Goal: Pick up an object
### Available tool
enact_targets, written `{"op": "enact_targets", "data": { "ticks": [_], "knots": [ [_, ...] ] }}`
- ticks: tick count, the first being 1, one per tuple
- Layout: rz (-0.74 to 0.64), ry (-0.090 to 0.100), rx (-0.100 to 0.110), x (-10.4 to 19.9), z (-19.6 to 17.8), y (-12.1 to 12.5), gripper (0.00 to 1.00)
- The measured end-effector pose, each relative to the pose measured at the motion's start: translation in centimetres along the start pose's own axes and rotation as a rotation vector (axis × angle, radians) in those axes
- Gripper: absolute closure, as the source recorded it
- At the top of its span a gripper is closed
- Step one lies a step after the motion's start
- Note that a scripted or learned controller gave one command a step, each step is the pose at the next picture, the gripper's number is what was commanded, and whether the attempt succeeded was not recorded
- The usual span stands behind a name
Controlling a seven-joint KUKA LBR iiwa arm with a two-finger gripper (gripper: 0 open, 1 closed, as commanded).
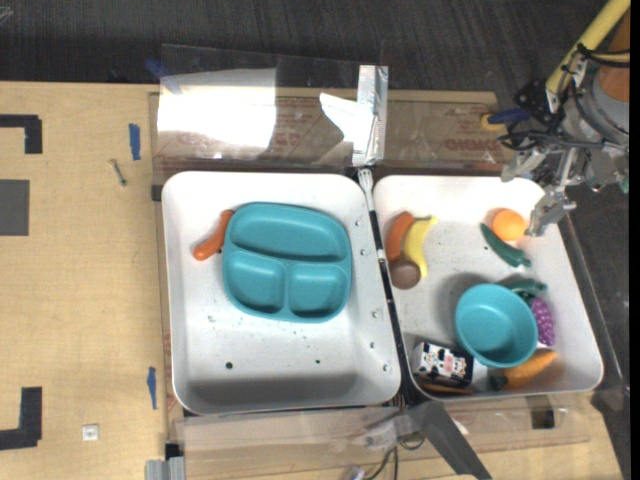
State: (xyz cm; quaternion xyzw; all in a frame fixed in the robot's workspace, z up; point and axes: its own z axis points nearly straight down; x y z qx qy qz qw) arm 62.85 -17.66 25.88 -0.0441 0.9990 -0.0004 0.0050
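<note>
Counting from the largest things, I see two white bins: the left bin [190, 348] and the right bin [580, 298]. One teal divided tray [285, 260] lies in the left bin, with one orange carrot [211, 238] touching its left edge. In the right bin there is one teal bowl [495, 325], one banana [417, 245], one orange fruit [507, 224], one purple grape bunch [542, 320], and one small black and white box [443, 364] at the near side. One gripper [550, 208] hangs at the far right edge of the right bin, just beside the orange fruit. Whether its fingers are apart or closed I cannot tell, and nothing is seen between them.
</note>
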Motion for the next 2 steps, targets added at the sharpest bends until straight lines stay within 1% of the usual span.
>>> {"op": "enact_targets", "data": {
  "ticks": [1, 2],
  "knots": [
    [-0.135, 0.015, -0.007, 6.9, 15.6, -2.2, 0.0],
    [-0.092, -0.003, 0.002, 7.1, 16.8, 1.8, 0.0]
  ]
}}
